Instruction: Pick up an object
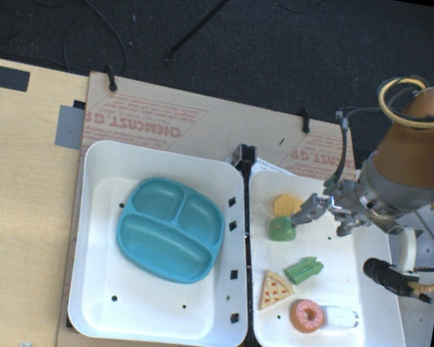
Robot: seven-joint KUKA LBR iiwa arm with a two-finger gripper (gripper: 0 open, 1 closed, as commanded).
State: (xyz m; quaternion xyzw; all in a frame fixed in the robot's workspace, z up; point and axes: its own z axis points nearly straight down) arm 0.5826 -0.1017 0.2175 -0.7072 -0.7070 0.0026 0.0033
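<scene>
The right bin (387,340) holds a yellow toy food piece (285,203), a round green piece (281,229), a green ridged piece (303,269), a pizza slice (274,290), a pink donut (307,316) and a small white item (340,318). My gripper (328,215) hangs over the upper part of this bin with its fingers spread. One fingertip (302,218) is just right of the round green piece. The other finger (349,226) is farther right. Nothing sits between them.
A teal divided plate (170,229) lies in the left bin (89,287). A black divider (239,247) runs between the bins. Cardboard (176,124) lies under both bins. Cables and a black fitting (388,276) hang at the right of the arm.
</scene>
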